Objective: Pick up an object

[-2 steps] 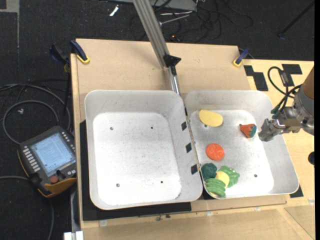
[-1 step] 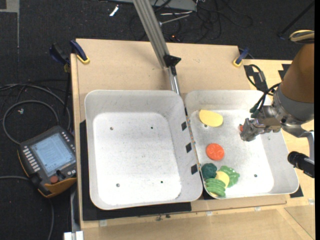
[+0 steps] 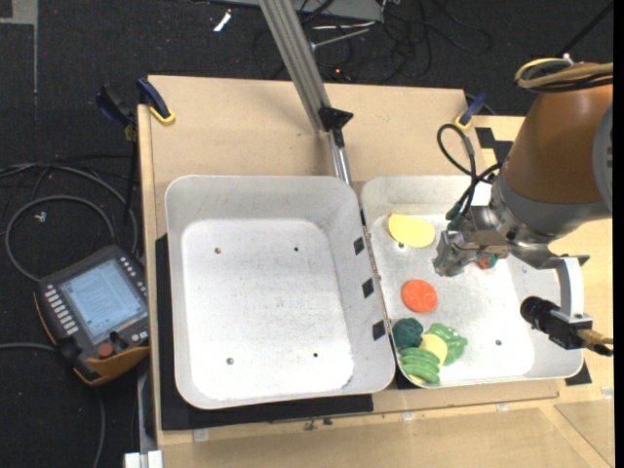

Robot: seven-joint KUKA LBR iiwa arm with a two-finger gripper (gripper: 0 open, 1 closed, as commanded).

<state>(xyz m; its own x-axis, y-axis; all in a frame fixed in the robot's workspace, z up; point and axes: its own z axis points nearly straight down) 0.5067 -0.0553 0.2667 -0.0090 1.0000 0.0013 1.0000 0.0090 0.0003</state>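
Camera view: two white bins sit side by side on the table (image 3: 253, 125). The left bin (image 3: 258, 291) shows only its speckled floor. The right bin (image 3: 507, 354) holds the objects: a yellow piece (image 3: 410, 230) near the back, an orange disc (image 3: 420, 295) in the middle, and at the front edge a cluster — a dark green piece (image 3: 407, 332), a light green piece (image 3: 421, 364) and a yellow-green piece (image 3: 447, 340) touching one another.

The arm (image 3: 561, 154) reaches in from the right, and its gripper (image 3: 458, 256) hangs over the right bin, just right of the yellow piece and above-right of the orange disc. Nothing is visible between the fingers; whether they are spread or closed I cannot tell — the wrist hides them.

A metal pole (image 3: 297, 52) slants across the table's back, and a pendant (image 3: 93, 310) lies on the floor to the left.
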